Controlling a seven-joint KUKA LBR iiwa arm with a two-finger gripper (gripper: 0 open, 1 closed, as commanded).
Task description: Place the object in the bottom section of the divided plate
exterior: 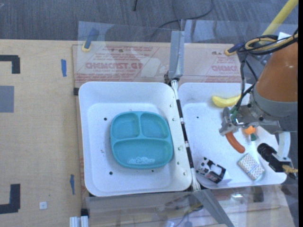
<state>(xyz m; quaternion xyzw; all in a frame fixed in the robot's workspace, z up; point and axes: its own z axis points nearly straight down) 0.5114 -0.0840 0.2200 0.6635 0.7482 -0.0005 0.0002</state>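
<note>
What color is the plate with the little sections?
The divided plate is teal, a blue-green all over. It shows best in the camera view, lying in the left bin.

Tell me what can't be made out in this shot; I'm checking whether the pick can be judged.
- Pincer, camera view: too small and cluttered to tell its state or whether it touches the orange object.
- Banana: its right end is hidden behind the arm.
- Black-and-white item: too small to identify.
- Teal divided plate: the print in its bottom section is blurred.
</note>
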